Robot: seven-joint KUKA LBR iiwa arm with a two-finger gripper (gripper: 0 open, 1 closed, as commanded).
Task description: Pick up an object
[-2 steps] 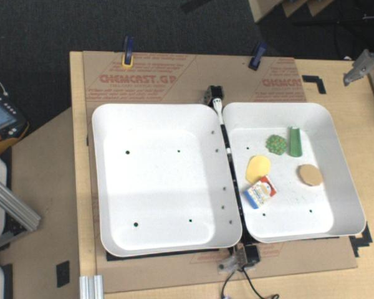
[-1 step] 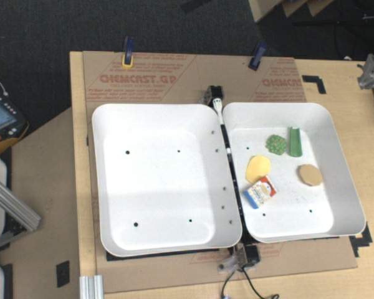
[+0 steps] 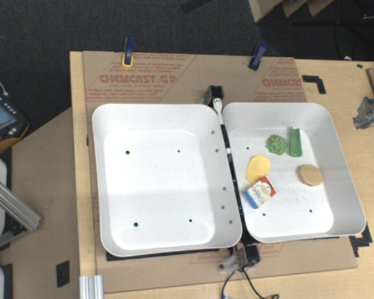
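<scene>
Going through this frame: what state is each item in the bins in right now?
Left bin: level on the bench.
Right bin: holds all five items.
Green stick: lying flat.
Green ball: beside the stick.
Yellow piece: touching the packet.
Packet: lying flat.
Tan disc: apart, unheld.

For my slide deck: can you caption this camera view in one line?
Two white bins side by side; the right bin holds a green stick, green lump, yellow piece, tan disc and small carton.

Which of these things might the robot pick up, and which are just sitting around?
For the job, all in the right bin:
- green bumpy ball
- green stick
- yellow piece
- tan round piece
- small red, white and blue packet

Just lying about:
- left bin
- blue clamps
- cardboard sheet
</scene>
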